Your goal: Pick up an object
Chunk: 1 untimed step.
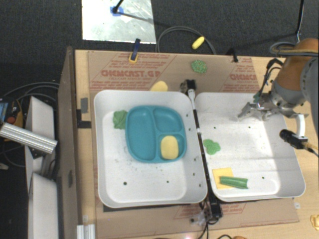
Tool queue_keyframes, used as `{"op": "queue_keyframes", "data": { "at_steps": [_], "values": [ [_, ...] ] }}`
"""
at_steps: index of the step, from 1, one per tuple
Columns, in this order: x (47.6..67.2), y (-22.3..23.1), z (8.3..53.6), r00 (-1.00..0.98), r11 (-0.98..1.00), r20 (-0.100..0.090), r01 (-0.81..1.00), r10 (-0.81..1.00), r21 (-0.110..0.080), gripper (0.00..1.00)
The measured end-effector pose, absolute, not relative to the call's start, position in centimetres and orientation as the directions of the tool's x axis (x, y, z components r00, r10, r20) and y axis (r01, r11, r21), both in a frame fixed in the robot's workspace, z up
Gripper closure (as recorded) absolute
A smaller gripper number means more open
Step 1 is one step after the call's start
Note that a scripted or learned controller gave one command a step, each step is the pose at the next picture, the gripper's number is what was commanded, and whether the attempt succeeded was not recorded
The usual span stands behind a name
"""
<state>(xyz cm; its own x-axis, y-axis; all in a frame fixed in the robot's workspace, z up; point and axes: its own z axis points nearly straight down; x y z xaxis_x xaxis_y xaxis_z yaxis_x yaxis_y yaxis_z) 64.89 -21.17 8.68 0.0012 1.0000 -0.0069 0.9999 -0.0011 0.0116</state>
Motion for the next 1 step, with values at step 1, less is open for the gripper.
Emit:
{"op": "queue_keyframes", "data": {
  "at_steps": [1],
  "values": [
    [58.57,-19.57,8.41,0.000,0.000,0.001,1.000,1.000,-0.003,0.00]
  ]
}}
